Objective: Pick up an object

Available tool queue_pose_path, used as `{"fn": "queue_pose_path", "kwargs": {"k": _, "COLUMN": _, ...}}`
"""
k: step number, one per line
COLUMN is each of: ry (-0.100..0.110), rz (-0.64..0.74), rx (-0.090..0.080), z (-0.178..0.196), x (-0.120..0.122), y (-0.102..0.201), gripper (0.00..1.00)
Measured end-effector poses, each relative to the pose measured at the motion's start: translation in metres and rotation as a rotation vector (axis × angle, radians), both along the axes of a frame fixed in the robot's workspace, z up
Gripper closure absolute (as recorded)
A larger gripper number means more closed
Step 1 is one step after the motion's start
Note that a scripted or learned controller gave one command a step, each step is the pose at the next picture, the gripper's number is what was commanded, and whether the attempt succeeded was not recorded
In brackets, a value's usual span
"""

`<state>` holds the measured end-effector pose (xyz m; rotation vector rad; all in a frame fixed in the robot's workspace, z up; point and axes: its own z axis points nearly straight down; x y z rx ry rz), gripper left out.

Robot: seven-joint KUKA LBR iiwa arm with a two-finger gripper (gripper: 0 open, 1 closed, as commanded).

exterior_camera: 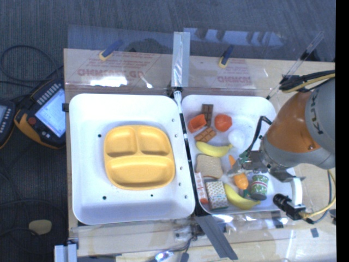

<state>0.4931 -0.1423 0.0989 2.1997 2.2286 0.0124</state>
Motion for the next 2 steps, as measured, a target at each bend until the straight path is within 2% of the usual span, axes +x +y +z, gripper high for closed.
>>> {"fn": "queue_pose_path", "kwargs": {"k": 1, "ry": -0.009, "rz": -0.129, "rx": -0.005, "z": -0.008, "x": -0.003, "y": 0.025, "gripper": 1.00}}
{"fn": "queue_pose_path", "kwargs": {"k": 2, "ry": 0.017, "rz": -0.191, "rx": 0.001, "z": 0.084, "x": 0.011, "y": 0.090, "gripper": 1.00}}
